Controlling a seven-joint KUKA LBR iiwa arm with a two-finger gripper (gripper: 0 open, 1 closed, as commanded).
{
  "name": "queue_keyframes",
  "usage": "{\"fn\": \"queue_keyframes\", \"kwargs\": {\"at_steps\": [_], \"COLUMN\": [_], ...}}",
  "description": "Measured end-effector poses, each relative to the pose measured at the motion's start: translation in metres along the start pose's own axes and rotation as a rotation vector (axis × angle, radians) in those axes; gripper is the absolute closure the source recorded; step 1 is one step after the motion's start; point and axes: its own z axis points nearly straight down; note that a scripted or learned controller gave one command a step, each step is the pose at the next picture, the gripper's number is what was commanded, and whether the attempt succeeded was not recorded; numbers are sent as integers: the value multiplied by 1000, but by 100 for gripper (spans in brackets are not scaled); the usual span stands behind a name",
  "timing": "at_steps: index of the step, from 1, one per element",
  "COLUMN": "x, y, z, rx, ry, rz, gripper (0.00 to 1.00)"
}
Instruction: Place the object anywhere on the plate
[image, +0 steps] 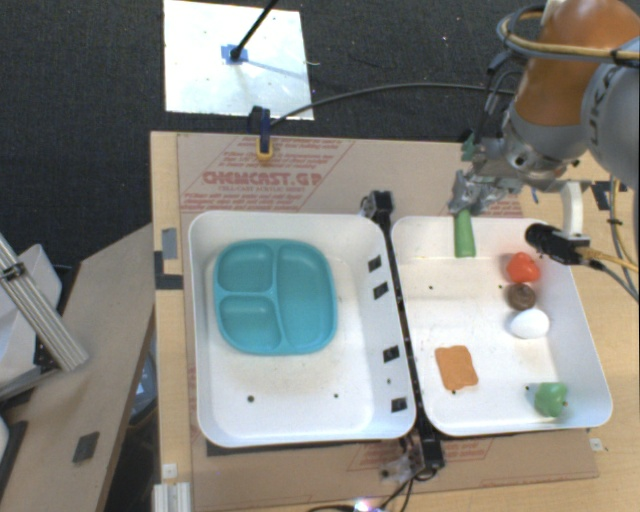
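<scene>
A teal divided plate (274, 297) lies in the left bin (300, 410). Over the back edge of the right bin (500, 410), my gripper (466, 205) is shut on the top end of a green cylinder (465, 238). The cylinder hangs down from the fingers, well to the right of the plate and beyond the divider between the bins.
The right bin holds an orange flat piece (456, 367), a green lump (550, 398), a white egg shape (529, 324), a brown ball (520, 295) and a red-orange piece (523, 267). Black clips (385, 290) line the ridge between the bins. A cable (560, 245) runs at the right.
</scene>
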Motion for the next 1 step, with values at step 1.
{"fn": "queue_keyframes", "kwargs": {"at_steps": [1], "x": [55], "y": [-8], "z": [-2], "rx": [1], "ry": [0], "rz": [0], "gripper": [100]}}
